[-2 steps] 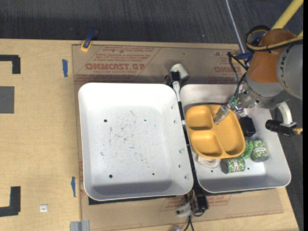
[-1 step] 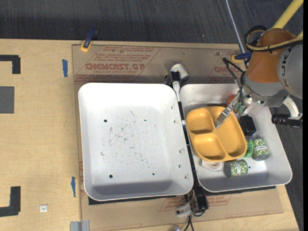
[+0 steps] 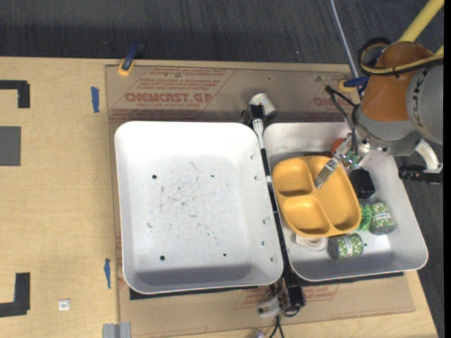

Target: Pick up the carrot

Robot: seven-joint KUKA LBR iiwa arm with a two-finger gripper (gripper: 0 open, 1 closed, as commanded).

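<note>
The right bin (image 3: 405, 248) holds a yellow divided tray (image 3: 316, 196) and two green-patterned cans (image 3: 363, 231) — the pincer's (image 3: 325, 172) grip I can't make out.

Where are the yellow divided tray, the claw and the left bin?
yellow divided tray (image 3: 315, 204): camera view, on the ridge between its compartments.
claw (image 3: 325, 174): camera view, at its tips.
left bin (image 3: 190, 196): camera view, on its scuffed floor.

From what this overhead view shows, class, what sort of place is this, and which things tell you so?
Probably a robotics lab test bench rather than a kitchen. A grey arm with an orange band reaches over two white bins, cardboard lies underneath, and blue tape marks dot the wooden bench.
</note>
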